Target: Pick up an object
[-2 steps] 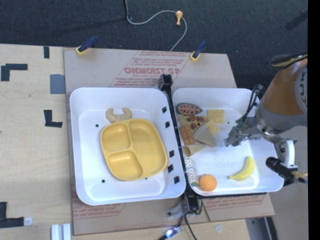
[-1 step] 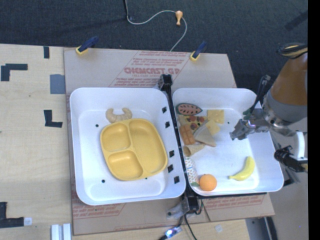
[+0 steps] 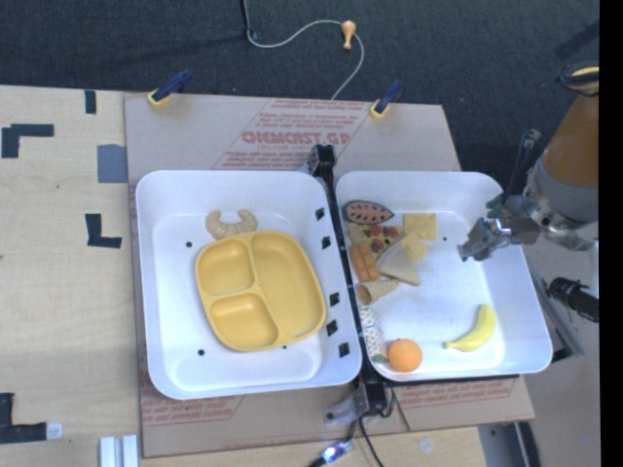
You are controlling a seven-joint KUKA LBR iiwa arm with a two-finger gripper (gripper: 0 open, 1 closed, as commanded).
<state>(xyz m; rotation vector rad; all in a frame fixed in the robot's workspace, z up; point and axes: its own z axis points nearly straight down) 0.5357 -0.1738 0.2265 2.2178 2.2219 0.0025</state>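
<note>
Here the gripper [image 3: 474, 245], its state not to be told, is seen hovering just right of the food pile [image 3: 389, 251], the banana [image 3: 472, 331] lying nearer.

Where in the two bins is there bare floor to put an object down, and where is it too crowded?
Right bin: bare floor between the food pile by the divider and the right wall, above the banana; the gripper hangs at its top edge. Left bin: narrow strips around the yellow tray. Crowded by the pile and the orange.

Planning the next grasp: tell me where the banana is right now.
The banana lies in the right bin, near its front right corner, right of the orange and below the gripper.
</note>
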